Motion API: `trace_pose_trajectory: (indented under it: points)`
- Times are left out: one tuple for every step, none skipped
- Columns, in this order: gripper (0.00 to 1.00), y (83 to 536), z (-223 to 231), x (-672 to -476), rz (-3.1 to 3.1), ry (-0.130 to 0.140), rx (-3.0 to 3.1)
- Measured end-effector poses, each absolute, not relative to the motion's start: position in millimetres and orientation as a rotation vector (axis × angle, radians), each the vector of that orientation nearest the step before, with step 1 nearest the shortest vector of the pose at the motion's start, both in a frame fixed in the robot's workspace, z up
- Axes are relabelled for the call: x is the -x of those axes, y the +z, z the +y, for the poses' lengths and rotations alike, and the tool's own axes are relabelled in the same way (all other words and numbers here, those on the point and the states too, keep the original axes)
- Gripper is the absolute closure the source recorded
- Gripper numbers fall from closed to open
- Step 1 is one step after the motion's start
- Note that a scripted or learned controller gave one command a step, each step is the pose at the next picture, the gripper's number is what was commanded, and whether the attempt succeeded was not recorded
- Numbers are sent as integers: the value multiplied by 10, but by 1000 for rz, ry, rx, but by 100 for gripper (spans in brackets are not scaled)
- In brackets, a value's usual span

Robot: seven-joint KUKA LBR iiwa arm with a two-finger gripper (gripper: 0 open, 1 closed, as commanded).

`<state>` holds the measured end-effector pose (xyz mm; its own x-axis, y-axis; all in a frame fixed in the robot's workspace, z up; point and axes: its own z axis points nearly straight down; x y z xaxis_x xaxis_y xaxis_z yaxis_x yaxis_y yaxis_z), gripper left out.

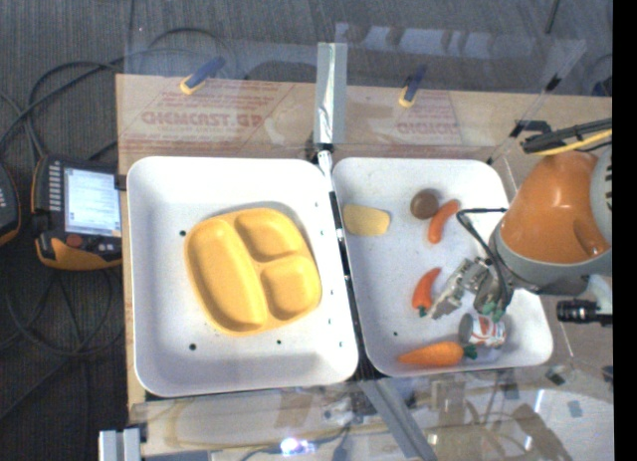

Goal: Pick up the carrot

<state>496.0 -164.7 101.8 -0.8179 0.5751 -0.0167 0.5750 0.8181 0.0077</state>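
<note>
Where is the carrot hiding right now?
The carrot lies in the right bin, near its front edge, just below the gripper and beside a small can.

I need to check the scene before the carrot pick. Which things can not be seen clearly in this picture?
- Pincer, camera view: metal parts blurred; open or shut unclear.
- Small can: partly covered by the pincer; label too small to read.
- Carrot: its green end touching the can or not, unclear.
- Arm: cut off by the right edge.
</note>
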Motion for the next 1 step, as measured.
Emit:
trace_pose_trajectory:
  points:
    - [100,2017,-908,-4848,2947,1,-1087]
